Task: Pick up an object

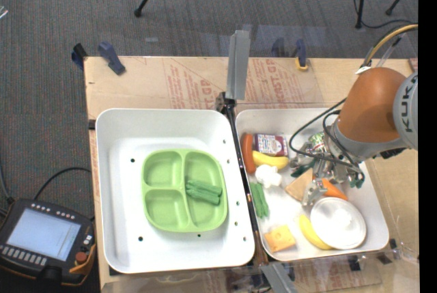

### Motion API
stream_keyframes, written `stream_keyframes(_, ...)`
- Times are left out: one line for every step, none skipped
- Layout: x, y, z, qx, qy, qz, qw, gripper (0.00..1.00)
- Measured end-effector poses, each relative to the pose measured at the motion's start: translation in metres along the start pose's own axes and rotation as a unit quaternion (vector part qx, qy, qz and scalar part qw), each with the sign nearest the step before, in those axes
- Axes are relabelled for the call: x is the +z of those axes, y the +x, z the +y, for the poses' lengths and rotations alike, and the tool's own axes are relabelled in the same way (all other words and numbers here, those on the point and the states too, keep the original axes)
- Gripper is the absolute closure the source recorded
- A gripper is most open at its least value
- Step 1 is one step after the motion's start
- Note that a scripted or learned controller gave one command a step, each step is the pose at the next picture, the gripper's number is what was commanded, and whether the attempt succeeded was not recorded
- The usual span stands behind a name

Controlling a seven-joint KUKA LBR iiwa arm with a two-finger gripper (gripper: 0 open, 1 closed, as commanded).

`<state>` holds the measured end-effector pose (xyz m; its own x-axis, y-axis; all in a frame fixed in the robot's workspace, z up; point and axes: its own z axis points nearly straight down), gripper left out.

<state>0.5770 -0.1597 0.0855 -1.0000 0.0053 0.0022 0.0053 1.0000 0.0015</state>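
The right bin [377, 213] holds several toy foods: a purple carton [270, 143], a yellow banana [270, 160], a white piece [268, 177], a green bean pod [259, 199], a cheese wedge [280, 238], a second banana [309, 233] and a white bowl [339, 222]. My gripper [319, 184] hangs low in this bin, over a tan bread slice [299, 186] and an orange piece [334, 189], just above the bowl's rim. Cables and the wrist hide what lies directly under it.
The left bin [116, 148] carries a green divided plate [164, 199] with a green pod [203, 190] in its right section. An orange sausage [246, 148] lies against the right bin's left wall. A grey upright post [238, 66] stands behind the bins.
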Motion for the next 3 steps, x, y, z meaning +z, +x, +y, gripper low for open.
stream_keyframes(-0.0009, 0.0687, 0.0217, 0.038, 0.000, 0.000, 0.9993, 0.00)
stream_keyframes(-0.0107, 0.0672, 0.0236, 0.035, 0.000, -0.001, 0.9994, 1.00)
stream_keyframes(-0.0104, 0.0673, 0.0241, 0.034, 0.000, 0.000, 0.9994, 0.00)
